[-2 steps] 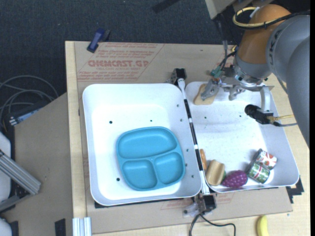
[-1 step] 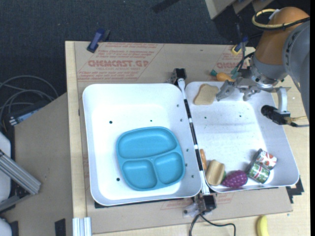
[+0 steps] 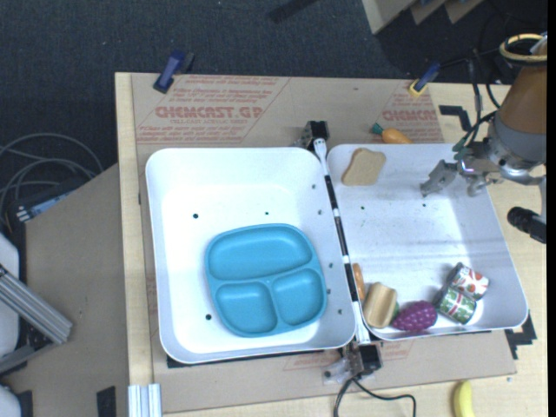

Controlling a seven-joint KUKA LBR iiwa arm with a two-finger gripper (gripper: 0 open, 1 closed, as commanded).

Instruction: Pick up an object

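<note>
My gripper (image 3: 452,185) hangs over the far right part of the right bin (image 3: 417,233), its two fingers spread open and nothing between them. A tan bread slice (image 3: 362,167) lies at that bin's far left corner, well to the left of the gripper. Along the near edge lie a tan bun (image 3: 380,303), a purple bunch of grapes (image 3: 415,317) and two small cans, one green and red (image 3: 457,307), one white and red (image 3: 470,279). A thin orange piece (image 3: 358,279) rests against the bin's left wall.
The left bin (image 3: 174,198) holds a blue divided plate (image 3: 265,278). An orange carrot (image 3: 393,134) lies on the board beyond the right bin. A yellow banana (image 3: 463,400) sits near the bench's front edge. Blue clamps (image 3: 172,70) hold the board's back.
</note>
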